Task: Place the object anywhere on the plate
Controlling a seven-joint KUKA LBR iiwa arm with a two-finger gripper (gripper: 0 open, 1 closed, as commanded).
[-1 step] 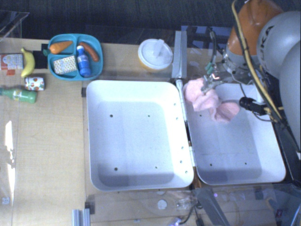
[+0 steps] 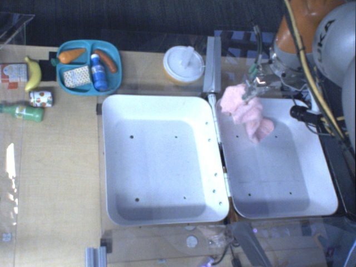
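Right bin (image 2: 289,199) sat nearest, its front floor bare. Further back, the pink cloth (image 2: 245,113) hung over the bin's rear-left corner, pinched at its top edge by the gripper (image 2: 253,88), jaws closed on it. I'd lift it higher before swinging to the blue plate (image 2: 114,54), well left of the bin, so it doesn't snag.

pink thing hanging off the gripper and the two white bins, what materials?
Crumpled pink cloth: soft fabric, matte; it folds and droops limply from the gripper, whose fingers pinch its top. Shallow white bins, left and right: likely moulded plastic, smooth with a slight sheen; rounded corners and small holes in the floors suggest it, though painted metal can't be ruled out.
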